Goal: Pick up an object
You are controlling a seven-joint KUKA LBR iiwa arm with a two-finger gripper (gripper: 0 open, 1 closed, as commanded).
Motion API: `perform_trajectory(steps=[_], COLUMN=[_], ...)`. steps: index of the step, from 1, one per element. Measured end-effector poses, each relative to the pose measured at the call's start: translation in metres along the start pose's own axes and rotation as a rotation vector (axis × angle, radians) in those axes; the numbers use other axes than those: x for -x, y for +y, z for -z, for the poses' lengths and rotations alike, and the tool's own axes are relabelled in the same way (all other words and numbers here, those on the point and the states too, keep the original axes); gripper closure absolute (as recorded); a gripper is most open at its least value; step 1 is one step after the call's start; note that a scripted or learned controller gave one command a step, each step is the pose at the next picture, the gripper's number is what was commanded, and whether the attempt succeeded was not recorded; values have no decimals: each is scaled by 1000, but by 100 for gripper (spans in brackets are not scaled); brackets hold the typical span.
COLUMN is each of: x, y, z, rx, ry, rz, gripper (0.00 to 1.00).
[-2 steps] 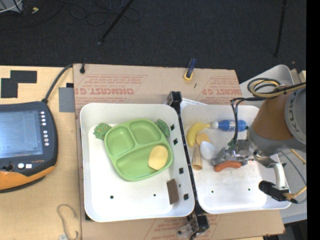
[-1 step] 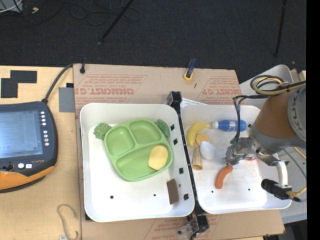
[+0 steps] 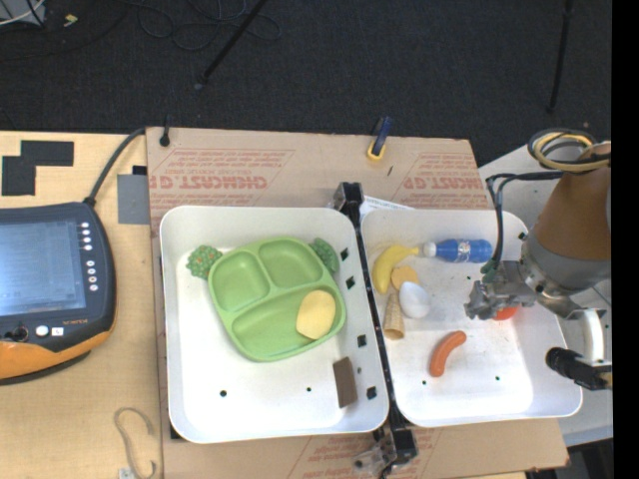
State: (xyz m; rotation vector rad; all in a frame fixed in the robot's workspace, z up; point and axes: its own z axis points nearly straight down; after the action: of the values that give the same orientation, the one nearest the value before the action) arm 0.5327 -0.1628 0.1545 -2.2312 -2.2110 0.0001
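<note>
Camera view has the gripper (image 3: 486, 300) low over the right bin (image 3: 499, 407), toward that bin's right side, with the grey arm and its orange band (image 3: 576, 213) rising to the right of it; whether the gripper is released or clenched cannot be told, since it reads as a dark grey cluster seen from above. A small red-orange thing (image 3: 506, 313) shows just at the gripper's right edge, partly hidden, and what it is cannot be told; nothing is plainly seen in a grasp. Open white floor lies below the gripper and toward the bin's near rim; the right rim is close beside the arm. An orange sausage-shaped toy (image 3: 447, 353) lies tilted just below and left of the gripper, apart from it. Further left sit a white egg-shaped piece (image 3: 414, 298), a yellow banana (image 3: 391, 265) and a tan cone (image 3: 393, 316), clustered near the divider between the bins. A blue and white bottle (image 3: 460, 250) lies on its side above the gripper, near the far rim. The left bin (image 3: 200, 387) holds a green divided tray (image 3: 262, 292) with a yellow lemon-like piece (image 3: 317, 314) in its lower compartment; a small brown block (image 3: 344, 382) lies near that bin's near right corner. A handheld control screen (image 3: 45, 277) rests on the bench well to the left.
</note>
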Motion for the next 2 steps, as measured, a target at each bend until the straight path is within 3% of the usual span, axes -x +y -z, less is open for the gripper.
perform_trajectory(steps=[1,2], x=[-9,-8], y=[4,5], z=[49,74], rx=[2,1], ry=[0,0], rz=[10,10], gripper=[100,100])
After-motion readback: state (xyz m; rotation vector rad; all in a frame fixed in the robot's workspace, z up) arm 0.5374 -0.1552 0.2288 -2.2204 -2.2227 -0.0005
